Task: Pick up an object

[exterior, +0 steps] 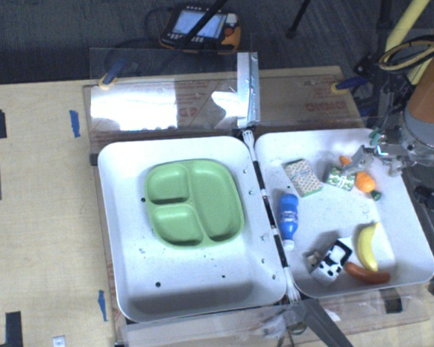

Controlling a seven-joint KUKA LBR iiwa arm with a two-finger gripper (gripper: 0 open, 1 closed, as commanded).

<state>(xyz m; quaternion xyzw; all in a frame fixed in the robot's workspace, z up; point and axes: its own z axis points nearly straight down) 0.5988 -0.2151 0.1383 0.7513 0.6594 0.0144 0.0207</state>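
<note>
Camera view, wooden bench point(43, 242), dark carpet beyond, tool point(380, 151) perhaps over right bin point(422, 265), spread unclear.

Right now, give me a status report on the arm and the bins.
Gripper at right bin's far edge, nothing seen held. Carrot nearest it, green packet alongside. Banana lies apart.

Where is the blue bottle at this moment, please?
The blue bottle lies in the right bin, against its left wall, below the patterned box in the camera view.
</note>
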